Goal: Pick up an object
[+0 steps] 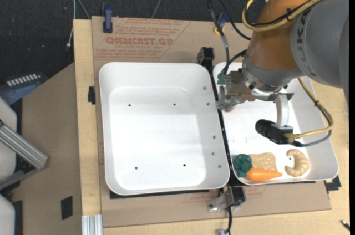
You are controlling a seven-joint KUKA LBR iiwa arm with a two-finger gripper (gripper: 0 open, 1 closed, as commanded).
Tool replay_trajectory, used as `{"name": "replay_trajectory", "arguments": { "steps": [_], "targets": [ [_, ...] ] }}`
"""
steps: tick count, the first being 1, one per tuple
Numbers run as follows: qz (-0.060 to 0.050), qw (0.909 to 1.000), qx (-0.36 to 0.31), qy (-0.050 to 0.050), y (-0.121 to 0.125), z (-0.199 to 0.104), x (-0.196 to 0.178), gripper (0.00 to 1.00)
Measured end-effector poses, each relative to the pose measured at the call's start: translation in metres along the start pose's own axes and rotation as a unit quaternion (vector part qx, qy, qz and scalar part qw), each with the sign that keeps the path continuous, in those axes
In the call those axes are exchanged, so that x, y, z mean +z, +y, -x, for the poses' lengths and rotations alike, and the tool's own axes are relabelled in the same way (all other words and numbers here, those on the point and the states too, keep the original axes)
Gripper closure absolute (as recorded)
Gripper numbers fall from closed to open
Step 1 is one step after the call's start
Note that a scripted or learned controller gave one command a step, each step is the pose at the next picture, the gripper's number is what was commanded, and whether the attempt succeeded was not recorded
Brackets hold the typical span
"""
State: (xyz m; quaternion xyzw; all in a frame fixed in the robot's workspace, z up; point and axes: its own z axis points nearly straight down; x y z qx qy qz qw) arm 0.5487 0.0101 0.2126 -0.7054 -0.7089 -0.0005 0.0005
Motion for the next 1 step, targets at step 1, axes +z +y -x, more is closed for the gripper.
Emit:
{"name": "replay_trajectory", "arguments": {
  "steps": [1],
  "targets": [
    [0.0,1.0,0.0,0.0,-0.005,-0.0623,-0.0003,1.0]
  ]
}}
